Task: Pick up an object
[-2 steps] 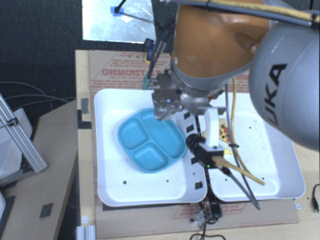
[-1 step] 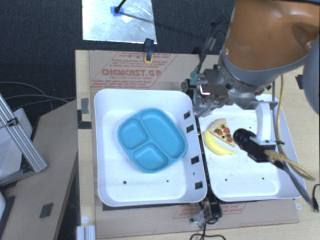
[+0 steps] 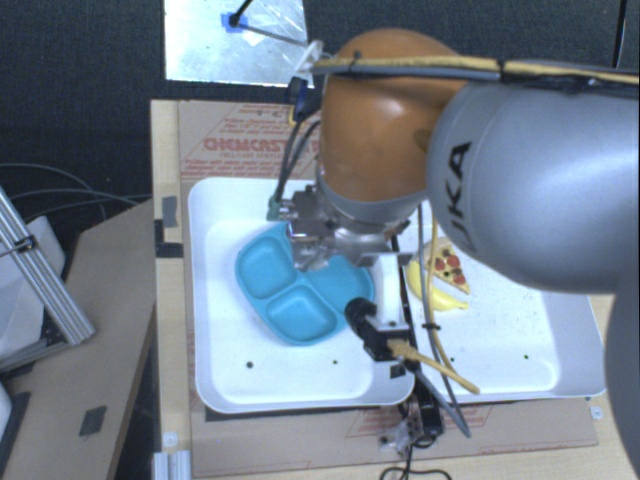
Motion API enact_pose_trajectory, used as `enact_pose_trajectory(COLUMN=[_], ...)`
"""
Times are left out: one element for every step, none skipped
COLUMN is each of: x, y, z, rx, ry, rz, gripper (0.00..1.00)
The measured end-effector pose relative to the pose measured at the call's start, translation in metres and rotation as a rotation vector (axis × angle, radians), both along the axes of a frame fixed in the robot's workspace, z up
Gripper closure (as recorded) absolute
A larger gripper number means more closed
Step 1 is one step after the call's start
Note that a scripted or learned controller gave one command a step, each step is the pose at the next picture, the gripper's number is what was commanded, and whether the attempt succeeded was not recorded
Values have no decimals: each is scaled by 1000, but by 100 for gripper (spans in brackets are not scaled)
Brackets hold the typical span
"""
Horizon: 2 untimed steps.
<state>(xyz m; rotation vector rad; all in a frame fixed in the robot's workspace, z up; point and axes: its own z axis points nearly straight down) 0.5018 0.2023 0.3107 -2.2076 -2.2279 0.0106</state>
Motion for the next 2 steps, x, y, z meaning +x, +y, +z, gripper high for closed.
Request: enact_pose_trajectory(x=[35, 16], y=[-21, -23], z=[-101, -14], rx=[-2, 4], ry=[-3, -15], rz=[-11, -6], gripper=[100, 100])
